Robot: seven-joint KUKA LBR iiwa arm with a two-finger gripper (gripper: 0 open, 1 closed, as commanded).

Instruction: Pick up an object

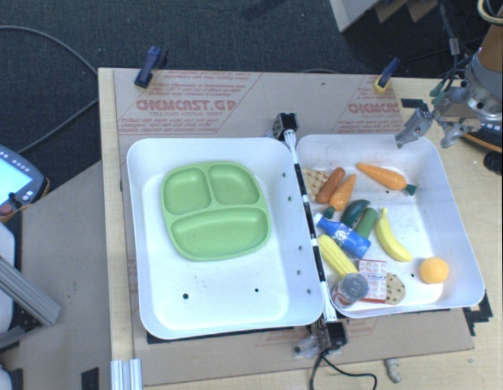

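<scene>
My gripper [431, 130] hangs over the far right corner of the right bin [456, 218], open, with nothing between its fingers. The bin below holds a carrot [382, 175], two orange sausages [336, 187], two dark green vegetables [359, 215], a banana [392, 236], an orange ball [433, 270], a corn cob [336, 255], a blue can [343, 236], a small round tin [351, 287] and a cookie [394, 288]. The carrot is the closest item, lying below and left of the gripper.
The left bin [153, 283] holds a green divided plate [216, 210]. Both bins rest on a cardboard sheet [202, 96] held by blue clamps [149, 66]. A black divider [304, 210] runs between the bins. A tablet [11, 187] sits off the bench at left.
</scene>
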